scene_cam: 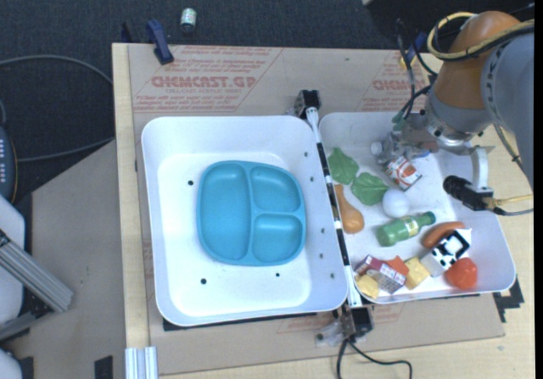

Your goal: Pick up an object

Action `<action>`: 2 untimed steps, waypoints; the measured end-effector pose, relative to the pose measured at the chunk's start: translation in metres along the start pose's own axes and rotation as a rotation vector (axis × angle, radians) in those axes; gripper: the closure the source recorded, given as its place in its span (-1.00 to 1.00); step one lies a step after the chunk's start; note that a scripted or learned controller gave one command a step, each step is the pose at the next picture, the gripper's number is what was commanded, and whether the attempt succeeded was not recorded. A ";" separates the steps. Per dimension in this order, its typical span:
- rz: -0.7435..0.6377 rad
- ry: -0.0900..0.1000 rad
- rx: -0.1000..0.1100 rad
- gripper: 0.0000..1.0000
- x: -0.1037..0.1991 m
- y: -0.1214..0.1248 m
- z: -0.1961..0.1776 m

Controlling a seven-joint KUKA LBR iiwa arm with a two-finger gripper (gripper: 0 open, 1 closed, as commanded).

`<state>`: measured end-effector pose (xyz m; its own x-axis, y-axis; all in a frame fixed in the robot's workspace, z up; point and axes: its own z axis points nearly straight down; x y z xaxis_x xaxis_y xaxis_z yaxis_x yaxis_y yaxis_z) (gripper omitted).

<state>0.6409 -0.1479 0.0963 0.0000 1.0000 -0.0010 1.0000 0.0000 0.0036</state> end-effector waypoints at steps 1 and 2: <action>-0.001 0.001 0.001 1.00 0.068 -0.026 -0.089; -0.001 0.001 0.003 -1.00 0.068 -0.027 -0.089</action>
<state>0.6136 -0.0800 0.1848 -0.0007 1.0000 -0.0001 1.0000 0.0007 0.0010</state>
